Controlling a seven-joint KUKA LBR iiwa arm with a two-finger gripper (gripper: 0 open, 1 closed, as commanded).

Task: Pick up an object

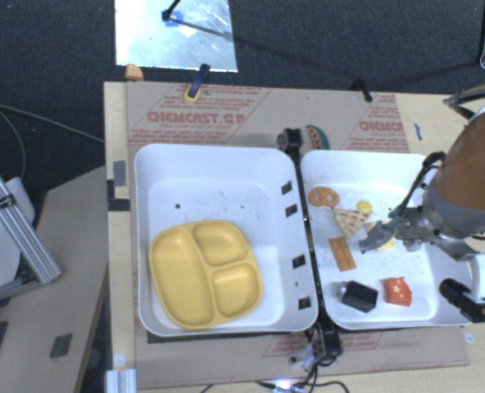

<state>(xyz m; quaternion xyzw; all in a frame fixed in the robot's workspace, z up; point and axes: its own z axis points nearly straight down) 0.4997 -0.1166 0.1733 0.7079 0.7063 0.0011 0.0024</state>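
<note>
Fingers of the gripper [379, 237] point left and down into the right bin [390, 160], but from above they read as one dark, blurred tip, so whether they are spread or closed I cannot tell, and nothing is visibly caught between them.

From the one overhead camera, that tip sits just beside the pale wedge-shaped piece [352, 219], with a small yellow bit [364, 208] on its far side. A pretzel-like piece [324, 196] lies farther off to the left, a brown bar [342, 253] lies near the divider, and a black block [360, 295] and a red block [398, 291] rest toward the near rim. The left bin [218, 158] carries a yellow divided tray [204, 272].

The wedge looks the likeliest target. To do this well, the arm should centre the tip over that one piece, descend until the fingers straddle it, close, then lift straight up to avoid dragging the yellow bit or the bar.
</note>
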